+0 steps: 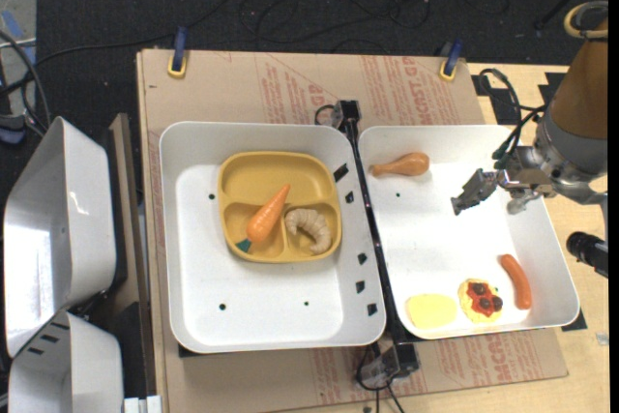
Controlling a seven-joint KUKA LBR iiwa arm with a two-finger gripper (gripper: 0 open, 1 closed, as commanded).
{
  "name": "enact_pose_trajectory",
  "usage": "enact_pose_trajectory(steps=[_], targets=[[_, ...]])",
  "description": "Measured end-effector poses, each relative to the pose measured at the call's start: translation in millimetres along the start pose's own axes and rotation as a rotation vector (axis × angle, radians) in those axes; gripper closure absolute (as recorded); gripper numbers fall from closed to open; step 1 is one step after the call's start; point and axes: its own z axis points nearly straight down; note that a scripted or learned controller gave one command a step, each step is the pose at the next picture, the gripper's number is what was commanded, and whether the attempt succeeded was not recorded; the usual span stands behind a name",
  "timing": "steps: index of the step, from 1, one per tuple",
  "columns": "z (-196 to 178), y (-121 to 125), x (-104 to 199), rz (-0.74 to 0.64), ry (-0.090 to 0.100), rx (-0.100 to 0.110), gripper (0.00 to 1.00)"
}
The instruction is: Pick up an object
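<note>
My gripper hangs over the upper right part of the right bin, open, with nothing between its fingers. A tan chicken drumstick lies on the bin floor to the gripper's left, apart from it. Nearer the front of the same bin lie an orange sausage, a small pizza piece with red topping and a pale yellow flat piece. In the left bin a yellow divided plate holds an orange carrot and a pale shrimp.
The grey arm with its orange band comes in from the right above the right bin's edge. A black divider runs between the two bins. White boxes stand off the bench at left.
</note>
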Motion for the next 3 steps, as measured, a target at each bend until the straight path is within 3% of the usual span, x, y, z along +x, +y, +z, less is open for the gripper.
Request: enact_pose_trajectory(steps=[1,3], targets=[[-6,2,0,-0.003,-0.002,-0.011,0.0],[101,3,0,0.0,-0.001,-0.008,0.0]])
